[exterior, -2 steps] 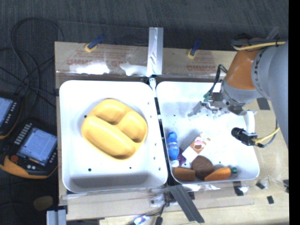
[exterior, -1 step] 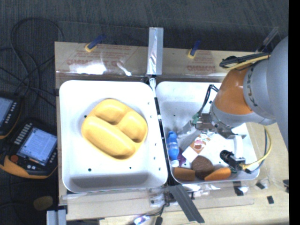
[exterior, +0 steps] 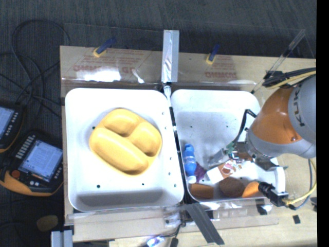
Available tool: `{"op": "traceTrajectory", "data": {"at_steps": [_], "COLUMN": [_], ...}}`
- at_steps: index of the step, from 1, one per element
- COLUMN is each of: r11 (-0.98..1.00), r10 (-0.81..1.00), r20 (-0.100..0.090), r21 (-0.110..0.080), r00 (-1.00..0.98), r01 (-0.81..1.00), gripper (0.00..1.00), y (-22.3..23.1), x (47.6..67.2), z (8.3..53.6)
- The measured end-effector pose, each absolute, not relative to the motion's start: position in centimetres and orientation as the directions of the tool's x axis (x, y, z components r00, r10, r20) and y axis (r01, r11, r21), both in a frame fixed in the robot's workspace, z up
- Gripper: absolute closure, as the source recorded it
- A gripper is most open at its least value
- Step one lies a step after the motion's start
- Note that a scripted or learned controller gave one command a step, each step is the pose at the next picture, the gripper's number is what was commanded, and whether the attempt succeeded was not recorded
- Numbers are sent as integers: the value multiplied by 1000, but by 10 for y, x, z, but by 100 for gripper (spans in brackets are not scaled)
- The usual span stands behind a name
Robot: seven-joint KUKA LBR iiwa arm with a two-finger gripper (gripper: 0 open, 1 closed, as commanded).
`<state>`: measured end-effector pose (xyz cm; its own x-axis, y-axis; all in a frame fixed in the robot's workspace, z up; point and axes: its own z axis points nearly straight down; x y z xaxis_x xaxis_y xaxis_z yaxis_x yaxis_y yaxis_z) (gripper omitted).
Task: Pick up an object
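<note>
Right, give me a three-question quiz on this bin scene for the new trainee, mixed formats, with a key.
1. True or false: the yellow object lies in the left bin.
2. Multiple choice: where in the right bin do the small items sit? A) along the far wall B) along the near edge C) spread evenly.
3. Fill in: the blue bottle lies against the bin's ____ wall.

Key: 1 true; 2 B; 3 left. The arm reaches in over the right bin, above the brown object and orange object.
</note>
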<state>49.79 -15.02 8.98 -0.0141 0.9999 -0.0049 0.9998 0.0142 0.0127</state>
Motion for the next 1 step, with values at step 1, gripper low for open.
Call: {"op": "traceTrajectory", "data": {"at_steps": [1], "r11": [73], "r10": [997], "r20": [-6], "r21": [18], "r00": [-73], "r01": [997], "gripper": [0], "y": [-154], "x": [490], "z": [90]}}
